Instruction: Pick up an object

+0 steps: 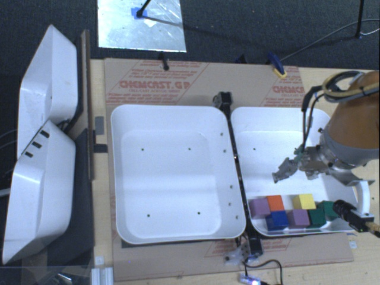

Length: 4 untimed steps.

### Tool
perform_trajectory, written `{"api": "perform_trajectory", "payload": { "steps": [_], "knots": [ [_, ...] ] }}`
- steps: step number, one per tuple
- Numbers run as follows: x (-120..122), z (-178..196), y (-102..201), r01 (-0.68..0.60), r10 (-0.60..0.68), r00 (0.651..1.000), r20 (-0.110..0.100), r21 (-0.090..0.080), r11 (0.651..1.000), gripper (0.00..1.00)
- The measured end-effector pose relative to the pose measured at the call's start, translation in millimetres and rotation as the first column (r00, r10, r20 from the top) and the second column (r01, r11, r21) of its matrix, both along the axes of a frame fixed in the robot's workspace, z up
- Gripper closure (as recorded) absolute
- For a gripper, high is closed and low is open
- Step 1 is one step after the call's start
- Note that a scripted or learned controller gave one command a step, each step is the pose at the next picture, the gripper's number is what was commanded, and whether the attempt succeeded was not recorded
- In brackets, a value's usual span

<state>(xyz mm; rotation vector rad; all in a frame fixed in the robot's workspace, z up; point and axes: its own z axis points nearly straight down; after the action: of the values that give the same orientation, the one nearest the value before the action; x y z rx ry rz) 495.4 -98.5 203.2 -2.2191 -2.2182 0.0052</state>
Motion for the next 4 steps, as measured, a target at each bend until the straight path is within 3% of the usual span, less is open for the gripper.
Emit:
{"api": "perform_trajectory", "payload": {
  "steps": [1, 3, 4],
  "knots": [
    [1, 3, 0, -0.001, 0.001, 1.000, 0.006, 0.000, 1.000, 0.00],
    [3, -101, -8, 0.000, 0.000, 1.000, 0.002, 0.000, 1.000, 0.00],
    [3, -117, -8, 0.000, 0.000, 1.000, 0.005, 0.000, 1.000, 0.00]
  ]
}}
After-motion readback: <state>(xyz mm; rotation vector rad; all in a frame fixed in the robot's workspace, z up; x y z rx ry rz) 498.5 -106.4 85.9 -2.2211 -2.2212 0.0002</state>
